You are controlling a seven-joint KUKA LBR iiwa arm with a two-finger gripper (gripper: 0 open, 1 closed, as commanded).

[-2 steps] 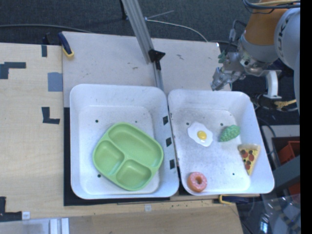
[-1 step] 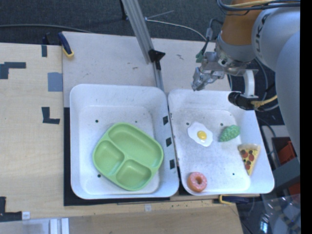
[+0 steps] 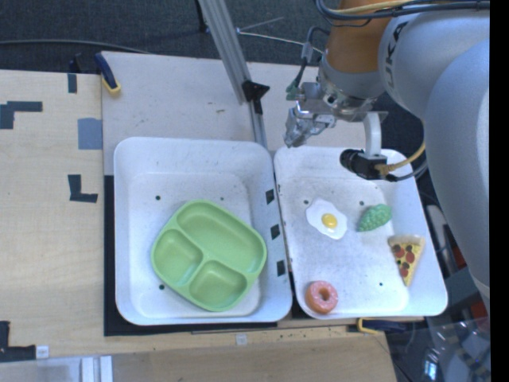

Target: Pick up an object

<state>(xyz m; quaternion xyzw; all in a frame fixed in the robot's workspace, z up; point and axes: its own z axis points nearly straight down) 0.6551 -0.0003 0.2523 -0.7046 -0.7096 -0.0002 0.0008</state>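
My gripper (image 3: 296,136) hangs over the far left corner of the right bin (image 3: 429,293), and I cannot tell how it is set. Egg (image 3: 327,219) lies mid-bin, nearest me. I should come straight down over it, clear of the broccoli (image 3: 374,217) beside it

Grey arm reaching from right (orange-banded wrist), tool (image 3: 296,134) pointing down
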